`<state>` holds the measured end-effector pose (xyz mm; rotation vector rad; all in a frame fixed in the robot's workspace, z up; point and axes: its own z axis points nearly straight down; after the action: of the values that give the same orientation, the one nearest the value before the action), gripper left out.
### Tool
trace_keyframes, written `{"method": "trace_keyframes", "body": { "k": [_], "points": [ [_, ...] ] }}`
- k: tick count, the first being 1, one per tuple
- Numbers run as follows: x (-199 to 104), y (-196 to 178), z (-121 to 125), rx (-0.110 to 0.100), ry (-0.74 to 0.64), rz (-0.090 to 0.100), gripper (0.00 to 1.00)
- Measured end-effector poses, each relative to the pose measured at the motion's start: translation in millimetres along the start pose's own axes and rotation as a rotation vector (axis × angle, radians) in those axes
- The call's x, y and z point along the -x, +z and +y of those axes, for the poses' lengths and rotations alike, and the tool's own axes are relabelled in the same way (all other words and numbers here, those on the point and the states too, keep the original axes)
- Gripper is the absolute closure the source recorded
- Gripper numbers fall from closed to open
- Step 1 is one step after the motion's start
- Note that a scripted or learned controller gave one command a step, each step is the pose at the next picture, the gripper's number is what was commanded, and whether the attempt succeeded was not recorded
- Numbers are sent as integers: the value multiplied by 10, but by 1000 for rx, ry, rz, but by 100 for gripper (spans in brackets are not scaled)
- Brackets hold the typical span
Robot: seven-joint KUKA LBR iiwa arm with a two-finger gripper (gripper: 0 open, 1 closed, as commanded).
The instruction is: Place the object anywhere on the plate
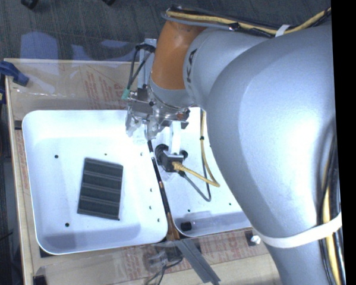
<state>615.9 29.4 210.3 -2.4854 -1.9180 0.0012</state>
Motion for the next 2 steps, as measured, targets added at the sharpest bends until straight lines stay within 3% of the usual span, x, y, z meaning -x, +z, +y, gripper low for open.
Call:
{"method": "trace_keyframes", "body": {
  "k": [1,2],
  "points": [
    [-539,198,270,-2,311,-1,100],
    [-1123,1181,-92,0,498,0,100]
  ]
}}
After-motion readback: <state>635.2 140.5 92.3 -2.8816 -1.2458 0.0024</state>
